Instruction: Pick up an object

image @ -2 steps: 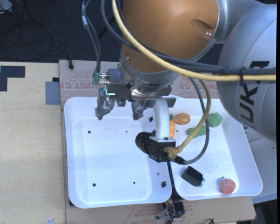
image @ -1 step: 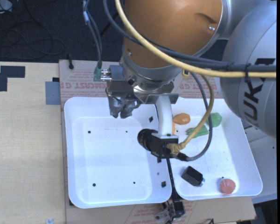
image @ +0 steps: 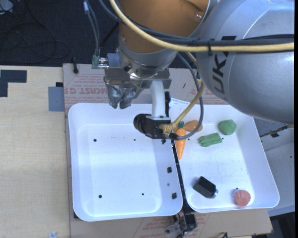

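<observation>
The big grey arm (image: 248, 48) is reaching in from the right and bending down, and its gripper (image: 122, 99) is hanging over the back edge of the left bin (image: 84, 182), pointing down. I cannot tell if the gripper is spread or pressed together, and nothing is showing in it. The toys are all lying in the right bin (image: 268, 182), well apart from the gripper: an orange carrot (image: 180, 144), a green lump (image: 227, 127), a green stick (image: 210, 140), a black block (image: 205, 187) and a pink ball (image: 242, 197).
</observation>
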